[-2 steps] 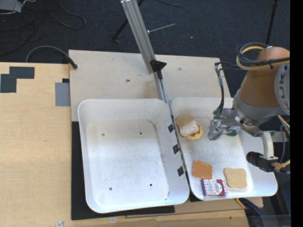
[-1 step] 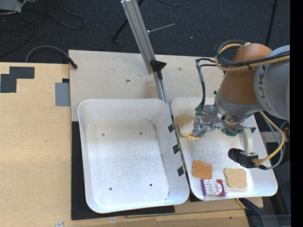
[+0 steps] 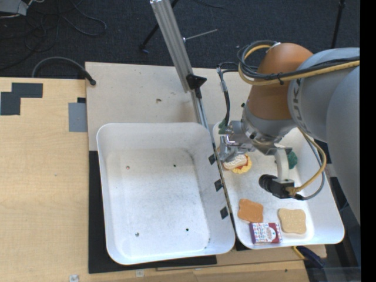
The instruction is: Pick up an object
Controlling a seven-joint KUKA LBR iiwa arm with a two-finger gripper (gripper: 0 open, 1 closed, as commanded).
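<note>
**Claw low over a round food piece in the right bin**

The grey arm (image 3: 329, 98), with its orange band above the wrist, reaches in from the right and bends down into the right bin (image 3: 335, 231). Its claw (image 3: 230, 151) sits low at that bin's left side, close against the divider shared with the left bin (image 3: 153, 192). Directly under it lies a small round yellow-and-white food piece (image 3: 239, 164), touching or nearly touching the metal tips; whether the claw is apart, together, or clamped on the piece cannot be told from this slanted view, since the wrist hides the gap.

Toward the near edge of the right bin rest three more items: an orange-brown toast slice (image 3: 251, 210), a paler bread slice (image 3: 292, 221) by the near right corner, and a small dark-red packet (image 3: 265, 233) between them, nearest the rim. A green object (image 3: 292, 157) peeks out behind the wrist cabling. A silver aluminium rail (image 3: 173, 40) leans over the far edge of the bench (image 3: 35, 175).
</note>
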